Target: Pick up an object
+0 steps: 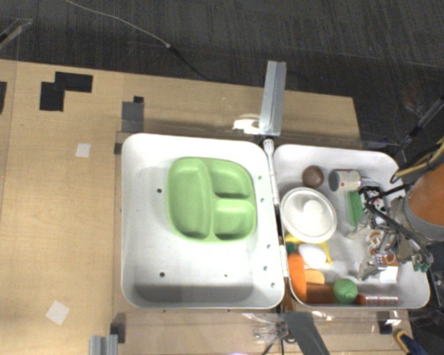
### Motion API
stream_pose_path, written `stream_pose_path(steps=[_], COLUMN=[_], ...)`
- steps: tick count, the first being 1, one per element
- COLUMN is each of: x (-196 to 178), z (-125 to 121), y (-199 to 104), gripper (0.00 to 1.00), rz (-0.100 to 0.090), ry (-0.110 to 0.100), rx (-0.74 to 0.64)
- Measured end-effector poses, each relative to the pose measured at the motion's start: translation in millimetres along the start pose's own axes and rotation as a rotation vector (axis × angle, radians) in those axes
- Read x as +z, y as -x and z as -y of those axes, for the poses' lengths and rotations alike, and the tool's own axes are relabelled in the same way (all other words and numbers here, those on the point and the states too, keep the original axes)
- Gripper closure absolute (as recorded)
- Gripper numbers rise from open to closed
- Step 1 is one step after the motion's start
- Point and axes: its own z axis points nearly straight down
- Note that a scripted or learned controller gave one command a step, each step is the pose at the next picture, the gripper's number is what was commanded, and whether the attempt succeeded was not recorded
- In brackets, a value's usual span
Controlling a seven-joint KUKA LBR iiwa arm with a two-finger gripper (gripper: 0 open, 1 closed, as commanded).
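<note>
The gripper (378, 252) hangs low over the right bin (416, 294), its hold not discernible, while the white bowl (308, 213), green ball (344, 290) and other objects lie unlifted, so the pick remains outstanding

I see the wooden counter (49, 223) carrying two shallow white bins side by side: the left bin (139, 280) and the right bin (416, 294), rims touching.
</note>
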Motion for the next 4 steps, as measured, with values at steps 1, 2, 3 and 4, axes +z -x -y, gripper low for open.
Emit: stream_pose_path(steps=[1,2,3,4], x=[0,-1,1,5], z=[-4,-32,-45,5], y=[-17,-10,55,116], gripper=[0.0,0.0,0.0,0.0], rz=[0.003,0.002,-0.005,-0.041], ry=[-0.001,-0.002,-0.018,0.006], rx=[0.04,0.081,0.143,0.226])
